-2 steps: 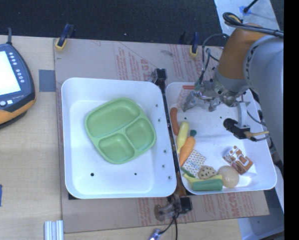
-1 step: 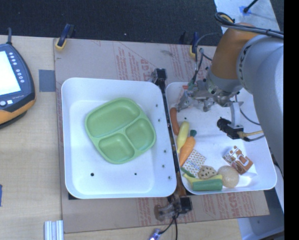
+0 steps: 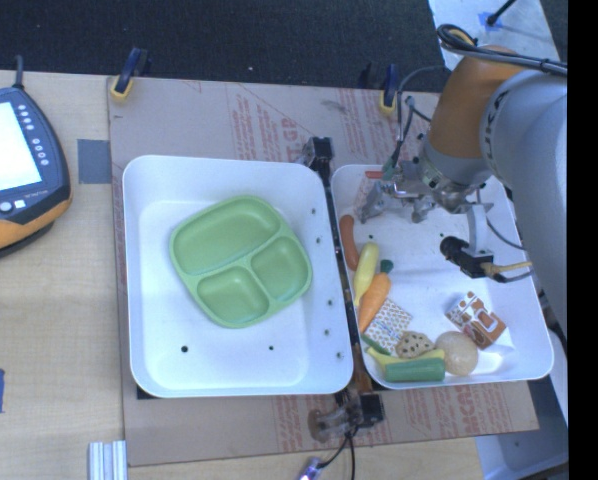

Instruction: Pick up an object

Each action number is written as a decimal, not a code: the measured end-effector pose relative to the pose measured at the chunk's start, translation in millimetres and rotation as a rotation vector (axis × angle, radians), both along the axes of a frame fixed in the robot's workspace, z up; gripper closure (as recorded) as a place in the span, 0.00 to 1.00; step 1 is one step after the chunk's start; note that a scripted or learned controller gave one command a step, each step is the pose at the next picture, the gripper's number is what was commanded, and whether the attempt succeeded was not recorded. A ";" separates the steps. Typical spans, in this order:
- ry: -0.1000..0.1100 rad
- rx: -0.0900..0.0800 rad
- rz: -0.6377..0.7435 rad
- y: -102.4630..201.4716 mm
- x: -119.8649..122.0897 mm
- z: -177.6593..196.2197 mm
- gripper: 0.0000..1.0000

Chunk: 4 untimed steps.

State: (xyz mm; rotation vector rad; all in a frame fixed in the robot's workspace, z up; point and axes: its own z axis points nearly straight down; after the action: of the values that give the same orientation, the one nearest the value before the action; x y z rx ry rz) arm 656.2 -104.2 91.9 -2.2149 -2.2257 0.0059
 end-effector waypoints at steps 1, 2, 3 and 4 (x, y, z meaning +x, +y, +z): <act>0.002 0.001 0.001 0.2 -84.5 -0.5 0.00; 0.001 0.001 0.001 2.8 -117.3 -0.4 0.00; -0.001 0.002 -0.002 7.7 -42.2 0.1 0.00; -0.002 0.000 -0.004 -109.6 -17.6 25.6 0.00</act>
State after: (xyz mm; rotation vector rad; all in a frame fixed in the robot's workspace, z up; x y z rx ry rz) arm 638.6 -213.7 117.5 -2.2204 -2.2224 0.0029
